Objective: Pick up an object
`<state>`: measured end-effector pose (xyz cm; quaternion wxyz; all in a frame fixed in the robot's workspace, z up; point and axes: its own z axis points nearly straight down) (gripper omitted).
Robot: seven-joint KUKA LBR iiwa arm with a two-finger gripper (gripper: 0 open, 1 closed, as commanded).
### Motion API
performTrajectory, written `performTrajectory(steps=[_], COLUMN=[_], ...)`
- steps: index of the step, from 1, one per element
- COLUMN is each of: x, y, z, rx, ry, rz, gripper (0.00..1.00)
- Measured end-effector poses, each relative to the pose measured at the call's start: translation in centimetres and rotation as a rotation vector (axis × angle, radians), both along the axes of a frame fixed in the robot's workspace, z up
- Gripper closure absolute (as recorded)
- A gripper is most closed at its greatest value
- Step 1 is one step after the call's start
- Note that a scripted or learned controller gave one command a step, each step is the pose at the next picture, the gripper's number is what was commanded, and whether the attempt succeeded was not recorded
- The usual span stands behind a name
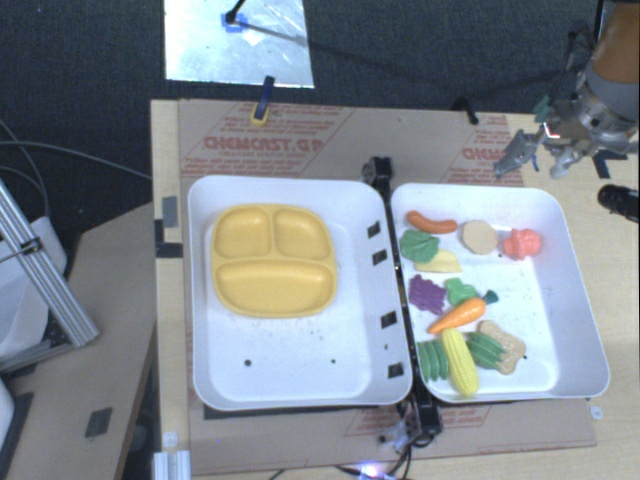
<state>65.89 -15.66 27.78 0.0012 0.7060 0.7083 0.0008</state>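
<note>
Hand: the grey two-finger hand (538, 154) hung over the worktop's far right corner, just beyond the right bin's far rim, fingers spread, nothing between them.
Right bin: the shallow white plastic bin (572, 268) held plastic toy foods.
Nearest things: a pink toy (521, 242) and a tan round piece (479, 236) lay below the hand, apart from it.
Left bin: a yellow divided plate (272, 260).

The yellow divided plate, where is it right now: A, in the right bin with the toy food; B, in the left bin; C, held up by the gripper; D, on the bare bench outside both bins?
B: the yellow divided plate lies flat in the left bin, while the toy food sits in the right bin.
</note>
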Motion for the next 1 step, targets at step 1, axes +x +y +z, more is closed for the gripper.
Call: performTrajectory(steps=[1], x=[1.13], y=[2.18], z=[16.31], rx=[-0.004], ry=[-0.02], rz=[0.006], gripper=[0.0])
